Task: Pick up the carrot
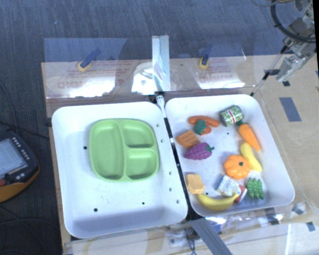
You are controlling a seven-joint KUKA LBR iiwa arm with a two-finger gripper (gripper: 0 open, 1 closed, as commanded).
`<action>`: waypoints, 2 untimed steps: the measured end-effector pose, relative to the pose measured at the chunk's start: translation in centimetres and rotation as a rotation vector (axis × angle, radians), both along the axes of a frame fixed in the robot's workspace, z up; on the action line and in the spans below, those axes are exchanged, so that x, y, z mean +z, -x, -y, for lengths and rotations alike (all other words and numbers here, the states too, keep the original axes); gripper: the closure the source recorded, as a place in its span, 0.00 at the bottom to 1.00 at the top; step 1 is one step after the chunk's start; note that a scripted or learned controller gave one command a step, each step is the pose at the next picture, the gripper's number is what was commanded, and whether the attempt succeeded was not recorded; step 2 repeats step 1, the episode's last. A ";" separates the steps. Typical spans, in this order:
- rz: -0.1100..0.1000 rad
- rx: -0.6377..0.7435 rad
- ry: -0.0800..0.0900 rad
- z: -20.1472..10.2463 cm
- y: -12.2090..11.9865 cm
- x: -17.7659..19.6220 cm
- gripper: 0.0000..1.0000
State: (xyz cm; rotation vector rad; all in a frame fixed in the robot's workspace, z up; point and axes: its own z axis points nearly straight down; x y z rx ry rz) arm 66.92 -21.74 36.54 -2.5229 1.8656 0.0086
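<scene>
The carrot (249, 137) is orange and tapered. It lies in the right bin (277, 158) near the right wall, with its thick end up by a green can (231, 115) and its tip pointing down toward a yellow piece (251, 158). Nothing is lying on top of it.
The right bin also holds an orange-red vegetable with a green piece (202, 123), purple grapes (199, 151), an orange pumpkin (237, 167), a banana (216, 201), a small carton (228, 186) and a green item (255, 188). A green divided plate (123, 149) sits in the left bin (78, 209). Cables (288, 7) hang at the top right.
</scene>
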 end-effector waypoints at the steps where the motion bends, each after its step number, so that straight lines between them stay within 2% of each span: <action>1: 0.007 0.284 0.002 -0.4 0.0 3.1 1.00; 2: 0.007 0.284 0.002 -0.4 0.0 3.1 1.00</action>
